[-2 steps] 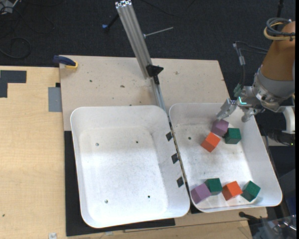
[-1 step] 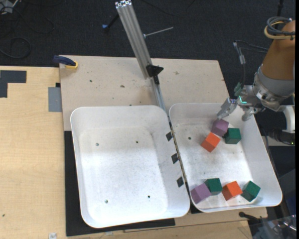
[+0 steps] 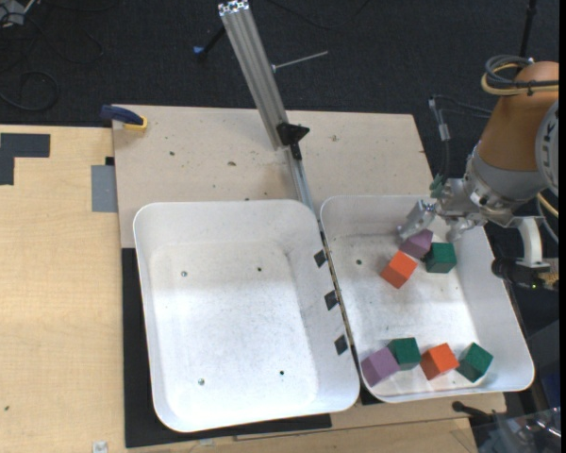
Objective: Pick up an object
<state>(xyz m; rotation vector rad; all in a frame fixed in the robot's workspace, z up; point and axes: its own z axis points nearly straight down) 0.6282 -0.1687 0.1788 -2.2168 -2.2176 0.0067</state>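
The gripper (image 3: pixel 424 223) is low in the far part of the right bin (image 3: pixel 509 343), and its metal fingers (image 3: pixel 417 220) point down to the left. How far open they are I cannot tell, because they are small and mixed with the wrist parts. Nothing is seen between them. Their tips are just beside a purple block (image 3: pixel 419 243), maybe touching its far edge.

This purple block looks like the nearest thing to pick. I judge it a small cube, light and stiff, probably foam or wood, not fragile, with flat faces that can slide a little between smooth pads. The best hold is on two opposite flat faces, but neighbours crowd it: a green block (image 3: pixel 441 257) touches on the right and an orange block (image 3: pixel 399 269) sits just on its near-left side. The fingers may push these instead of closing cleanly.

Near the front wall of the right bin lie four more blocks in a row: purple (image 3: pixel 379 362), green (image 3: pixel 406 350), orange (image 3: pixel 440 360), green (image 3: pixel 474 360). The left bin (image 3: pixel 170 225) shows only dark specks on its white floor.
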